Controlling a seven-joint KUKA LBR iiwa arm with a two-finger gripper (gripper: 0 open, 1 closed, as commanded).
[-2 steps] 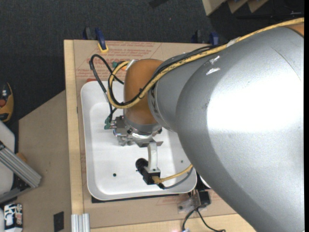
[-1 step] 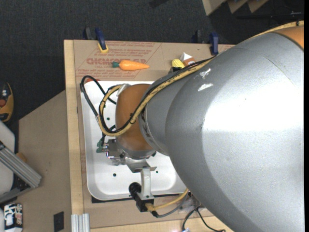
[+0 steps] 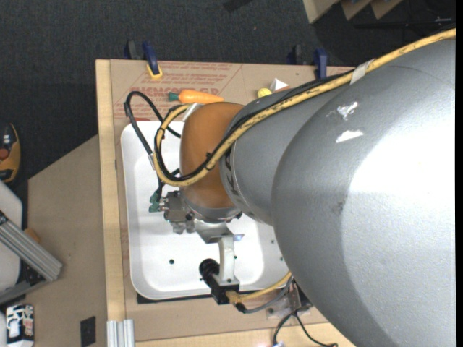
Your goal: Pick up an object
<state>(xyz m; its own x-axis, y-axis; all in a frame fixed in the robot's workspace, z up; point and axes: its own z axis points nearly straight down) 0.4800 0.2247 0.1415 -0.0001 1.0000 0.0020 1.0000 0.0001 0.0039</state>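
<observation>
The grey arm with its orange band (image 3: 206,150) reaches over the left white bin (image 3: 137,194) and covers most of it. The gripper (image 3: 181,217) hangs below the wrist, low over the middle of the bin floor. A small green thing (image 3: 154,203) shows at the gripper's left edge; I cannot tell whether it is held. An orange, carrot-shaped object (image 3: 192,97) lies just beyond the bin's far rim.
A small yellow object (image 3: 264,92) peeks out at the far side, next to the arm. Blue clamps (image 3: 150,52) hold the brown board at its far edge. The arm's bulk hides the right bin. Bare white bin floor (image 3: 163,270) shows near the front.
</observation>
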